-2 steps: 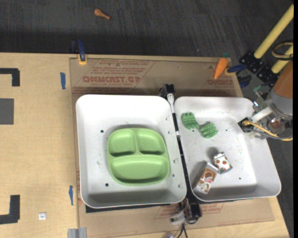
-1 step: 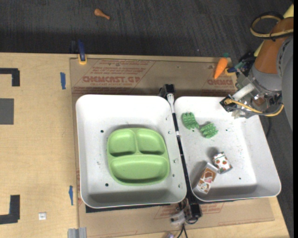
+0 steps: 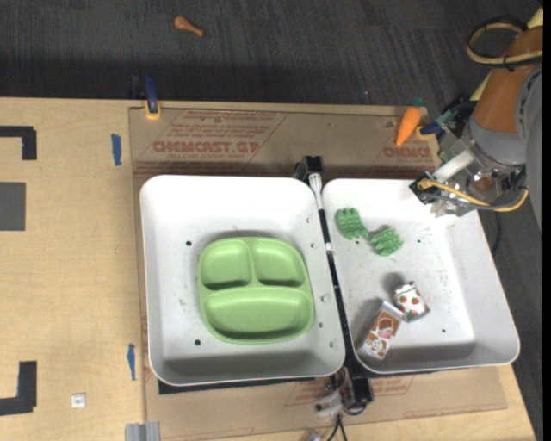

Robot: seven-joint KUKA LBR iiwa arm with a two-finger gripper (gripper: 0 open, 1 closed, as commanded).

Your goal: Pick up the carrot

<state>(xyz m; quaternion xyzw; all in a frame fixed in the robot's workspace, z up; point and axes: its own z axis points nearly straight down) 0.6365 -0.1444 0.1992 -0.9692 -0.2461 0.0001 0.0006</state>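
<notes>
The carrot [image 3: 407,126] is small and orange with a green top. It lies on the cardboard just beyond the far edge of the right bin [image 3: 482,276], outside both bins. My gripper [image 3: 440,191] hangs over the far right corner of the right bin, below and a little to the right of the carrot and apart from it. Cables and the wrist body hide much of the gripper. Nothing shows between its tips.
Two green toy pieces [image 3: 347,222] [image 3: 386,241] and two small printed packets [image 3: 411,302] [image 3: 383,332] lie in the right bin. A green divided plate [image 3: 255,288] sits in the left bin [image 3: 164,258]. A small orange object [image 3: 188,26] lies on the dark floor beyond the bench.
</notes>
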